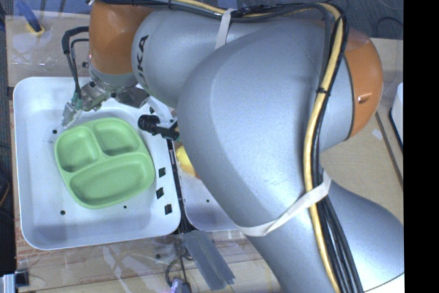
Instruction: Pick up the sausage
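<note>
The shallow white plastic bin on the left (34, 216) is sitting on the table, carrying a light green plastic plate with 3 compartments (104, 161). Just above the plate's upper-left edge, the grey arm's 2-finger gripper (70, 112) is hanging near the bin floor; its state I cannot tell. The sausage is lying somewhere I cannot make out. A small yellow object (185, 161) is peeking out beneath the big grey arm (260, 120).
</note>
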Robot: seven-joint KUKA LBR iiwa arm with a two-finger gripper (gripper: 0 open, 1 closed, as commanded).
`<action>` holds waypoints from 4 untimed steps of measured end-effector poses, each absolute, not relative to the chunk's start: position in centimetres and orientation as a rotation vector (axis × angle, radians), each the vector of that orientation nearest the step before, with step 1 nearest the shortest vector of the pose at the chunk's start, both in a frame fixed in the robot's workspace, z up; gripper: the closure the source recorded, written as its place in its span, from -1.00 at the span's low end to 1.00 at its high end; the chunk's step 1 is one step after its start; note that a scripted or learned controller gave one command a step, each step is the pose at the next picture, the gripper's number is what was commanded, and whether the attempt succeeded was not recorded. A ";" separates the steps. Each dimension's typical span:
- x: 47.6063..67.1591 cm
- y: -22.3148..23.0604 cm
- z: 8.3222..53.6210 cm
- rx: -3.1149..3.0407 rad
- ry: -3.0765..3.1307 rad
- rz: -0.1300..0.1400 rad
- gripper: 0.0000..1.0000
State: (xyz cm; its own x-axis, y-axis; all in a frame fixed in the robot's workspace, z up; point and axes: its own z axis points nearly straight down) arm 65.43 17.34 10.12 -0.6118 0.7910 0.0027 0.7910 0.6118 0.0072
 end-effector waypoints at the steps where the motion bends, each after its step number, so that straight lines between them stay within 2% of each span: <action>1: 64.5 21.0 9.3 1.588 2.710 0.000 -1.00; 2: 65.6 20.6 9.2 2.365 2.070 -0.001 -1.00; 3: 64.3 21.9 34.4 2.506 1.896 -0.001 -1.00; 4: 65.3 22.0 23.3 2.767 1.493 -0.012 -1.00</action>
